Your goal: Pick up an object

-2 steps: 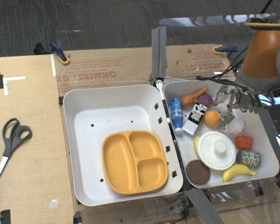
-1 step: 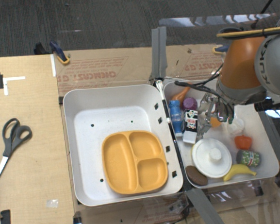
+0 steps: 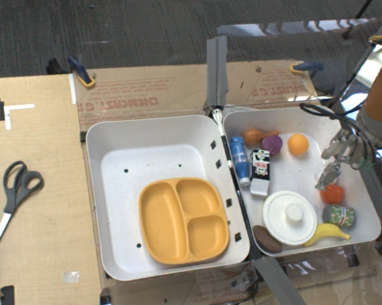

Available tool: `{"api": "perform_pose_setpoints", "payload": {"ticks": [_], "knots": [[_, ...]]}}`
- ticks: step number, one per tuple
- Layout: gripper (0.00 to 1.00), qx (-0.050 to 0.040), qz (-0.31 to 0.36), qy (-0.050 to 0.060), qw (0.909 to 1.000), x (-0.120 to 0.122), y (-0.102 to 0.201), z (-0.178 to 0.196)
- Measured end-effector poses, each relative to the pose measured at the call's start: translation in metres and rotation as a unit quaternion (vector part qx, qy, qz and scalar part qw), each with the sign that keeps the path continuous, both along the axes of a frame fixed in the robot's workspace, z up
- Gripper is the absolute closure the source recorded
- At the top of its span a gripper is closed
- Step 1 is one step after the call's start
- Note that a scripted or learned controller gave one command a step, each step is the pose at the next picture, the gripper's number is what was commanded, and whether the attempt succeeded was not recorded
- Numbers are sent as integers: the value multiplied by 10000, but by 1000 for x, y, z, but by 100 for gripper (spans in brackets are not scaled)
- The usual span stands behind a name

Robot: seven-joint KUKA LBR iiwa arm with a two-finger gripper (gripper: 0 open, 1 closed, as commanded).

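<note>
tomato (image 3: 332,194) sits in the right bin (image 3: 371,232), near the green can (image 3: 339,216) and banana (image 3: 326,235). gripper (image 3: 332,167) hangs just above it, fingers spread apart, holding nothing. the pick is not done yet.

Even, bright overhead light fills the scene, and the two shallow white plastic bins (image 3: 108,189) come close to washing out. Shadows are soft and short: a faint one lies under the yellow divided plastic tray (image 3: 183,219). Glare flashes off shiny metal at the upper right (image 3: 369,66). Focus is fairly sharp throughout, with slight softness and grain toward the dark top edge.
</note>
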State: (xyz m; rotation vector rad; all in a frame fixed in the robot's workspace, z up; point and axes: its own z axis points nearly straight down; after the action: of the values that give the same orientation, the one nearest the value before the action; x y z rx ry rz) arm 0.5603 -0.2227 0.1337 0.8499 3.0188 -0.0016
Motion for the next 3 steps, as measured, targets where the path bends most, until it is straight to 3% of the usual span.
{"api": "perform_pose_setpoints", "payload": {"ticks": [1, 2, 3], "knots": [[0, 3, -123, -5, 9999, 92, 101, -40], [0, 6, -156, -4, 9999, 14, 91, -41], [100, -2, -137, -19, 9999, 15, 91, -31]]}}
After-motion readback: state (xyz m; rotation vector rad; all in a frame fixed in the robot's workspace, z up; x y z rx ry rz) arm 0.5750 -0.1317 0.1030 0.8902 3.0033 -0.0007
